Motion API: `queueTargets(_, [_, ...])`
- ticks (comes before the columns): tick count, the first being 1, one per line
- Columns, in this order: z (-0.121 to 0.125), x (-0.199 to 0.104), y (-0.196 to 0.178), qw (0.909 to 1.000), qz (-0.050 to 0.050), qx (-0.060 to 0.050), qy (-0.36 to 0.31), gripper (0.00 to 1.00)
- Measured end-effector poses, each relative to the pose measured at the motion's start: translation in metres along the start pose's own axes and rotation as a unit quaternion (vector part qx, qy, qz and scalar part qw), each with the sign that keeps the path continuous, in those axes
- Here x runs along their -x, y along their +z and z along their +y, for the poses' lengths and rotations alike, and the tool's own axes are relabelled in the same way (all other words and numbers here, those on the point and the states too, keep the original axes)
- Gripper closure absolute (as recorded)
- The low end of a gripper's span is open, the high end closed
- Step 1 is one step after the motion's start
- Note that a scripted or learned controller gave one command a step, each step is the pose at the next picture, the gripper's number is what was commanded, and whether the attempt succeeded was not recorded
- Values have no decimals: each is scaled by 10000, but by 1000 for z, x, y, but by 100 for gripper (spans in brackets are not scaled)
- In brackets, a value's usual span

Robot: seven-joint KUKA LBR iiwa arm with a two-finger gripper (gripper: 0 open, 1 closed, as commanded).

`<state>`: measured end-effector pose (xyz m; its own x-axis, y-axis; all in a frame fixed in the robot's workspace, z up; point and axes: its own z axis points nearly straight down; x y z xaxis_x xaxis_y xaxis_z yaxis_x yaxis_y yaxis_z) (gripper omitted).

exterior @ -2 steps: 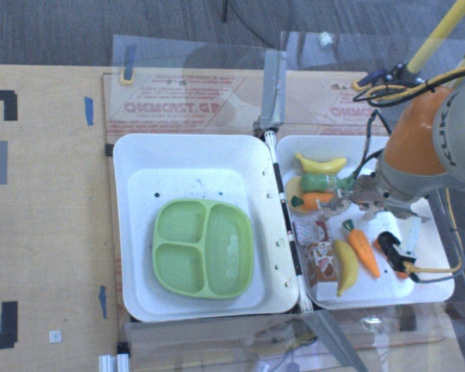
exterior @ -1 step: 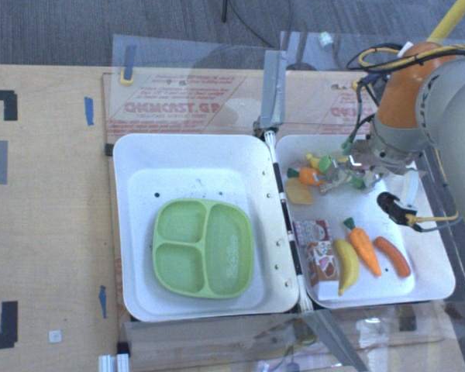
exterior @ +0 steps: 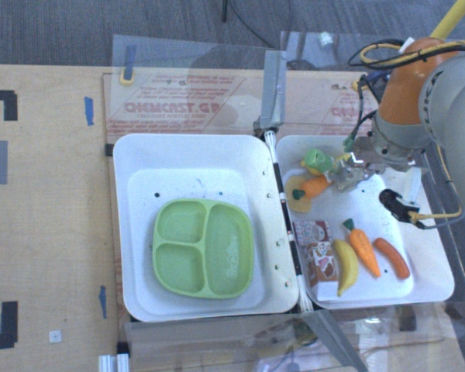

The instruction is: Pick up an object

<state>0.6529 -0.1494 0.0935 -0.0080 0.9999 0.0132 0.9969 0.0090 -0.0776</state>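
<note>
My gripper [exterior: 342, 175] reaches into the upper part of the right bin [exterior: 434, 285] from the right. Its tip sits just right of a small orange toy [exterior: 314, 186], and I cannot see whether they touch. A green toy [exterior: 316, 160] lies just above the orange one, and a pale yellow piece with a green spot [exterior: 297, 195] lies at its lower left. Lower in the bin are a snack packet [exterior: 318, 254], a banana [exterior: 345, 266], a carrot [exterior: 363, 251] and a red sausage-like toy [exterior: 392, 258].
The left bin [exterior: 132, 169] holds a green divided plate [exterior: 204, 248]. A ridge where the two bins meet [exterior: 283, 208] runs close to the left of the toys. The arm's orange band [exterior: 407, 91] rises over the right bin's top right corner.
</note>
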Motion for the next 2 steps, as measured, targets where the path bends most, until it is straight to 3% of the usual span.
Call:
queueTargets(1, [8, -68, -92, 9990, -63, 404, 206, 100])
queueTargets(2, [8, -68, -92, 9990, -64, 399, 204, 0])
